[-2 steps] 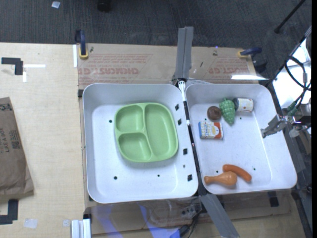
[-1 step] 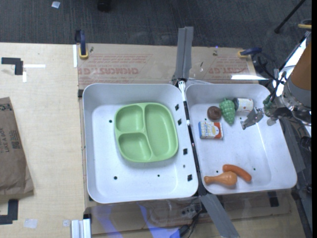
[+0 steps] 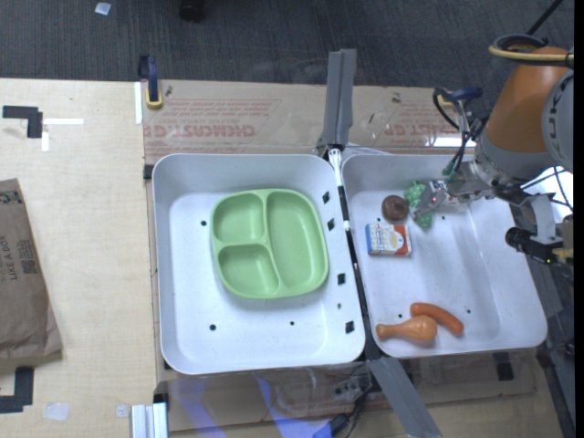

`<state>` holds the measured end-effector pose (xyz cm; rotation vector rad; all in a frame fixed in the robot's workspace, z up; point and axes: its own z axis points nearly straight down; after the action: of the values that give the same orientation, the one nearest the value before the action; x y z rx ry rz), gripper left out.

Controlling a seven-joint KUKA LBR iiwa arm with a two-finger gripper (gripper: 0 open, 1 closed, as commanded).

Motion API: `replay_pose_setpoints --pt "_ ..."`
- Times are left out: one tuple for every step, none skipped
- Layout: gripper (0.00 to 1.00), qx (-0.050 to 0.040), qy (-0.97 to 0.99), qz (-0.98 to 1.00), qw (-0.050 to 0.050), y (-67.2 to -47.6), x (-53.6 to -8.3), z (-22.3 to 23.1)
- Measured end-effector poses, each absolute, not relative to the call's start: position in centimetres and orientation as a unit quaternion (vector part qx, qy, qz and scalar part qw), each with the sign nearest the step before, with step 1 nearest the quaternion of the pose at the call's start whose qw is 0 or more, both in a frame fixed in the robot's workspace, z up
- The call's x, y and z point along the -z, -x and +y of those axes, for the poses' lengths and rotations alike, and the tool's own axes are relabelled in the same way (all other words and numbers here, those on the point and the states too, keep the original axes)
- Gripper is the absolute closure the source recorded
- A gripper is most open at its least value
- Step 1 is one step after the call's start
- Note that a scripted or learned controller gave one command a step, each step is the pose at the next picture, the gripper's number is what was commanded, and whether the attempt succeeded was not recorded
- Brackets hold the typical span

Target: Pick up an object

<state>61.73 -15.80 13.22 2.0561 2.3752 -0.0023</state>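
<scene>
The right bin (image 3: 497,281) holds several small items. A crumpled green object (image 3: 420,201) lies near its back wall, next to a brown round piece (image 3: 394,208). In front of these sits a small orange and blue packet (image 3: 387,238). An orange gourd-shaped toy (image 3: 408,331) and an orange sausage-shaped piece (image 3: 440,317) rest near the front wall. My gripper (image 3: 440,192) reaches in from the right and hangs low at the green object's right edge, partly covering it.
The left bin (image 3: 182,272) carries a green divided plate (image 3: 270,242). A grey divider (image 3: 339,99) rises between the bins at the back. A brown paper bag (image 3: 23,272) lies on the bench at far left.
</scene>
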Motion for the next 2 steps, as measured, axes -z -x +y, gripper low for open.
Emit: replay_pose_setpoints --pt "0.00 0.0006 -0.655 0.756 0.000 -61.7 -13.2 -15.8" --pt "0.00 0.0022 -0.655 0.756 -0.003 -63.5 -9.4 -14.9"
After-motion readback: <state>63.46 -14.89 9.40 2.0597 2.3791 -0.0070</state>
